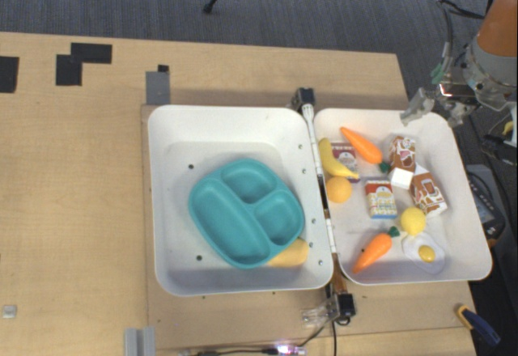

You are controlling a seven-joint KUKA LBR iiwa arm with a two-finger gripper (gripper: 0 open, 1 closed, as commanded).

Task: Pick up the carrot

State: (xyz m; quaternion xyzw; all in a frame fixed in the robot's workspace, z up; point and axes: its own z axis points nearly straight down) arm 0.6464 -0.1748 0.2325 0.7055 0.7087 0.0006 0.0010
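Observation:
Two carrots lie in the right bin (473, 253). One carrot (361, 146) rests near the far wall beside a banana (334, 161). A second carrot (372, 250), with a green top, lies near the front wall next to a fried egg toy (424, 251). My gripper (437, 108) hangs over the bin's far right corner, well to the right of the far carrot. It is open, and nothing sits between its fingers (418, 106). The orange band of the arm (498, 23) shows above it.
The right bin also holds small cartons (428, 193), a juice box (380, 200), a white cube (402, 179), an orange (339, 189) and a lemon (413, 221). In the left bin (174, 144) a teal divided plate (247, 211) lies over a yellow item (290, 254).

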